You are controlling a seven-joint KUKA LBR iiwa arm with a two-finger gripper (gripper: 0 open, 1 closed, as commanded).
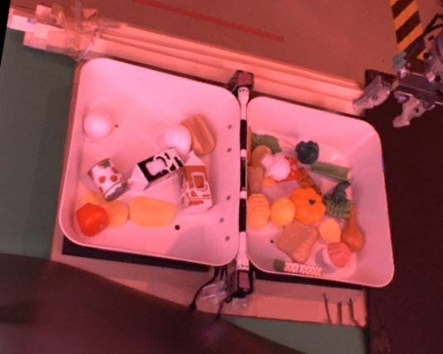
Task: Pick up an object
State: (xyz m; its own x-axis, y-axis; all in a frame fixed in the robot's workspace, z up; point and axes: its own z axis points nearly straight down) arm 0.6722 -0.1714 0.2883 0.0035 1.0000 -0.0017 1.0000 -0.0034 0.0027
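1. From my seat, the gripper hangs above and beyond the far right corner of the right bin, outside its rim, with its two fingers spread apart and nothing between them.

2. No one thing is named for picking, so I judge the step in hand to be choosing a target and bringing the arm over it. The right bin is nearer and holds a crowded heap of toy foods: an orange pumpkin, a yellow ball, a dark blue lump, a tan waffle-like block and a pink round piece.

3. To do this well, I would favour a piece with bare floor beside it. The dark blue lump sits near the far wall with some room around it; the pumpkin is hemmed in by neighbours, so fingers could snag there.

4. I would come straight down with fingers wide, straddle the piece, then close.

5. The left bin is looser: two white balls, a red piece and small cartons.

6. The cartons carry bold black and orange print, but I cannot read any word. A spotted can shows no legible label either.
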